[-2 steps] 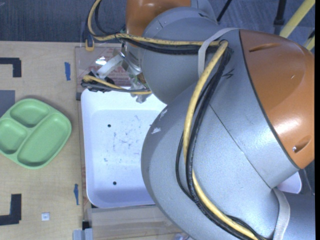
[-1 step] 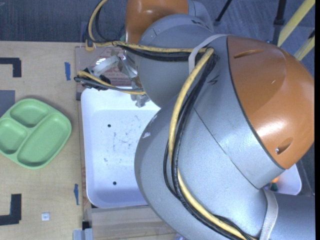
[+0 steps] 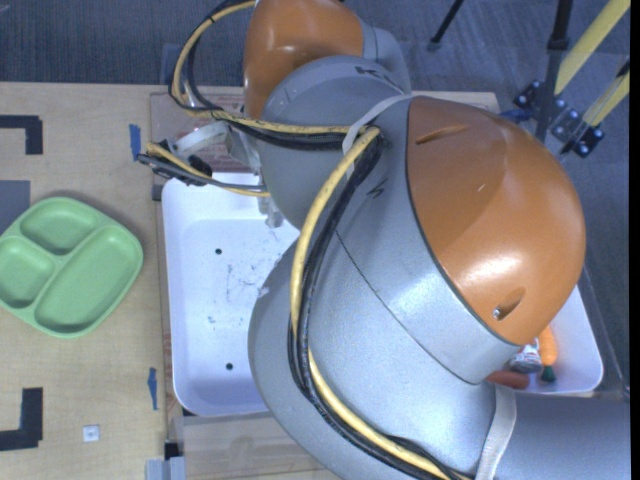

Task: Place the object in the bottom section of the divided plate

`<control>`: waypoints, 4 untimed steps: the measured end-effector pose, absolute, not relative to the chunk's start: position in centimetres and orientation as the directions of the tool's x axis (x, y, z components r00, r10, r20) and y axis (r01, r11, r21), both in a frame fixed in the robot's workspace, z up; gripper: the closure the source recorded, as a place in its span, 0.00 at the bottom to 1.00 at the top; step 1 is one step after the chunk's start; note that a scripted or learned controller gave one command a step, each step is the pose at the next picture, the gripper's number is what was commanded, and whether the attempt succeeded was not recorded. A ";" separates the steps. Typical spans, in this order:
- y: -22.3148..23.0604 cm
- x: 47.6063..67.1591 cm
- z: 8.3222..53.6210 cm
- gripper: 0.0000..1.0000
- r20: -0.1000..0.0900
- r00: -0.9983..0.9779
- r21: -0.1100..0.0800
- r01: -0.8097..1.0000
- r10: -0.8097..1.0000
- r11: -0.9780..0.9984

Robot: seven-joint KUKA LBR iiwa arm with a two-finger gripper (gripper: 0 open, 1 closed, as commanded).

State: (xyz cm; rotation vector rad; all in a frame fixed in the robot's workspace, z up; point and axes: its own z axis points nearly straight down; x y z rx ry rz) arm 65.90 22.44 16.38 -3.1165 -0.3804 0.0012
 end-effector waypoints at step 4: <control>22.4 65.9 16.4 1.00 0.001 0.965 -0.001 0.262 0.262 -0.965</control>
